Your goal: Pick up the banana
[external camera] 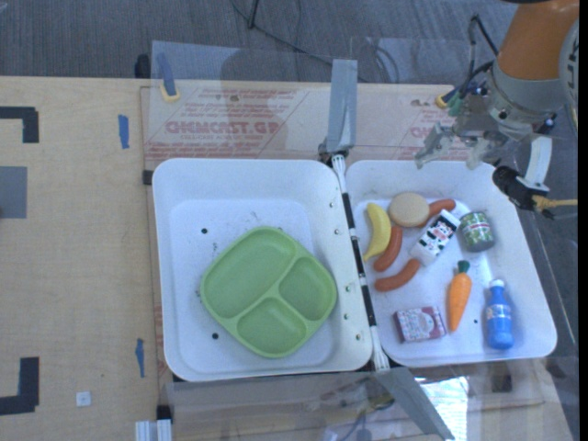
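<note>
Hovering at the right bin's (542, 338) one o'clock rim, the gripper (452, 145), fingers spread and empty, must next descend toward the banana (376, 229) at its ten o'clock side

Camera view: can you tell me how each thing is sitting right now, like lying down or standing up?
Banana: lying flat in right bin, untouched.
Carrot: lying flat.
Blue bottle: lying on its side.
Sausages: lying flat beside banana.
Green plate: flat in left bin.
Gripper: above right bin's far edge, holding nothing.
</note>
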You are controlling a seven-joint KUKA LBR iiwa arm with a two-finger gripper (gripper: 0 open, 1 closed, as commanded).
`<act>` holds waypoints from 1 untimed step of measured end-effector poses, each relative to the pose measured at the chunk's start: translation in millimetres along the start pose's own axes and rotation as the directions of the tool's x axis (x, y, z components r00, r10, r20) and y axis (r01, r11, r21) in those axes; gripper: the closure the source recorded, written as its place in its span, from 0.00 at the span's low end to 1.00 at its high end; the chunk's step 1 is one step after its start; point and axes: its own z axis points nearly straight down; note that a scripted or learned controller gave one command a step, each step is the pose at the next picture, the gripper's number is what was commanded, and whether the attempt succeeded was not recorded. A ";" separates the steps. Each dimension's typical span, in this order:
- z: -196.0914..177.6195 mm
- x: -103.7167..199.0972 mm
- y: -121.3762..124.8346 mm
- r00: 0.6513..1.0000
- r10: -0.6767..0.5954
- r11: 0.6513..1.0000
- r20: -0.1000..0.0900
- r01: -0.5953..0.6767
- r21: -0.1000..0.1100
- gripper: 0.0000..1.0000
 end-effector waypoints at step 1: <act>130.7 23.7 -12.4 0.993 -0.119 0.993 0.004 0.119 -0.023 0.00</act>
